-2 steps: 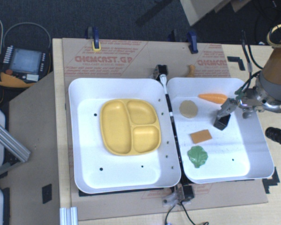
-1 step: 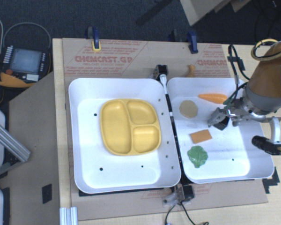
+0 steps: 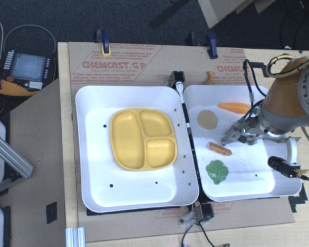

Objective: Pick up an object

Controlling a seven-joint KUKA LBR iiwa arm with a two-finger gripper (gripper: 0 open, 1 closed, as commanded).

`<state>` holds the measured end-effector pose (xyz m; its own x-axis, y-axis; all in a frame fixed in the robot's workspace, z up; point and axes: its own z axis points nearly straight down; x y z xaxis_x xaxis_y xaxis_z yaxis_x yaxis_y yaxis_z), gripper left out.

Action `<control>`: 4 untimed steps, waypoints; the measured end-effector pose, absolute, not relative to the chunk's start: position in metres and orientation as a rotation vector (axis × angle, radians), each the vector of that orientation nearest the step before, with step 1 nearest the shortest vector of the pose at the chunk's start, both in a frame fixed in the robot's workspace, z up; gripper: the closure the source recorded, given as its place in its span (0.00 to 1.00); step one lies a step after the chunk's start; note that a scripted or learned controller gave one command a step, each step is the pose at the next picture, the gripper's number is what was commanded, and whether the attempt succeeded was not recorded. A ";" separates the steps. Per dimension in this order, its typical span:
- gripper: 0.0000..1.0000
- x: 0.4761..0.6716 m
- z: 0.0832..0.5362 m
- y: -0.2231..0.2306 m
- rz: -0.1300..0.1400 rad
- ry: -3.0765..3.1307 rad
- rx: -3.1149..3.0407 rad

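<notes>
From my remote seat, I saw the bench (image 3: pixel 144 60) topped with brown board carrying two shallow white bins side by side. The left bin (image 3: pixel 92 138) held a yellow divided plate (image 3: pixel 143 138) with three compartments, sitting roughly at its middle. The right bin (image 3: pixel 247 181) held four small things: a tan round disc (image 3: pixel 207 120) near its upper left, an orange carrot (image 3: pixel 234 107) lying almost level near the far wall, a small brown stick-shaped piece (image 3: pixel 220 148) lying at a slant around mid-bin, and a green broccoli-like piece (image 3: pixel 217 171) nearer the front wall on the left.

The arm (image 3: pixel 288 99) came in from the right, its orange band showing above the wrist. The end effector (image 3: pixel 232 136) was low over the right bin, pointing toward the left. Its tips sat just right of the brown stick-shaped piece and a little above it in the frame, below the carrot and to the right of the disc. I could not tell whether it was open or closed, and I saw nothing caught in it. All four things lay on the bin floor, apart from one another.

Off the bench to the left, a handheld control pendant (image 3: pixel 27 68) with a dark screen rested on the floor area. Two blue clamps (image 3: pixel 104 39) gripped the board's far edge.
</notes>
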<state>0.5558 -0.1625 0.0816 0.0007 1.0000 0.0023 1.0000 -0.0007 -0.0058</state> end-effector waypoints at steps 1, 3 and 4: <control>1.00 0.557 0.095 -0.163 -0.001 -2.221 -2.223; 1.00 0.561 0.199 -0.155 -0.005 -2.228 -2.225; 1.00 0.560 0.258 -0.147 -0.007 -2.230 -2.225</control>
